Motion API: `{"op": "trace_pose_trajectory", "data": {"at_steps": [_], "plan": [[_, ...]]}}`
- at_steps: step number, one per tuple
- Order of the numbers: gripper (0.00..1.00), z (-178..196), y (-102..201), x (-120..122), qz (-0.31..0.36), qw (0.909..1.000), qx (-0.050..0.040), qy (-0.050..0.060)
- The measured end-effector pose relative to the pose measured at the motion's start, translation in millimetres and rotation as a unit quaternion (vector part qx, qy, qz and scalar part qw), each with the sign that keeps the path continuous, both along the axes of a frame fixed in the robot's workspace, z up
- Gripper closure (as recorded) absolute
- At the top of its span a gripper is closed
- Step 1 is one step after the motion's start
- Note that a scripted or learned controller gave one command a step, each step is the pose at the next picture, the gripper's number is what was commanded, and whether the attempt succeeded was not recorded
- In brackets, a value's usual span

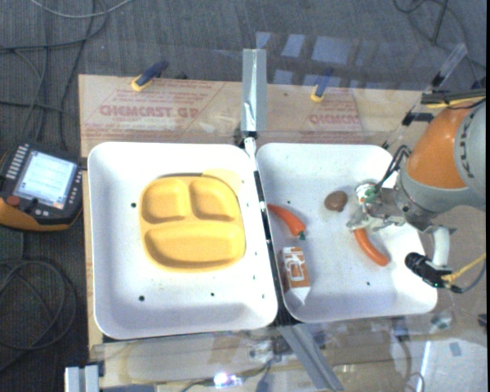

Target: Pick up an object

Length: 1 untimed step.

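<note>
My gripper (367, 217) hangs low over the right part of the right bin (343, 296). Just under and in front of it lies an orange carrot-like piece (374, 249), its upper end at the fingertips. A small brown round object (336, 201) rests just left of the gripper. A second orange carrot with a dark tip (287, 219) lies near the bin's left wall. A small brown and white packet (295, 269) sits at the front left of that bin. I see nothing lifted between the fingers.
The left bin (114, 284) holds a yellow divided tray (193, 222). A metal divider post (253, 96) stands behind the seam between the bins. A handheld pendant (37, 186) lies off the bench at the left, among cables.
</note>
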<state>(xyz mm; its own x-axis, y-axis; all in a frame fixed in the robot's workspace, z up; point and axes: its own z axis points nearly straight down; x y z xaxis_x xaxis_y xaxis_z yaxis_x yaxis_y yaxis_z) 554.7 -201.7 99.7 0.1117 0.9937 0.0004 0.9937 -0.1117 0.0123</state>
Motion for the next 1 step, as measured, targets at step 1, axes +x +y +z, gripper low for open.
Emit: {"op": "trace_pose_trajectory", "data": {"at_steps": [1], "plan": [[1.0,158.7,55.2,-0.8,-0.04,0.9992,-0.0007,0.007]]}}
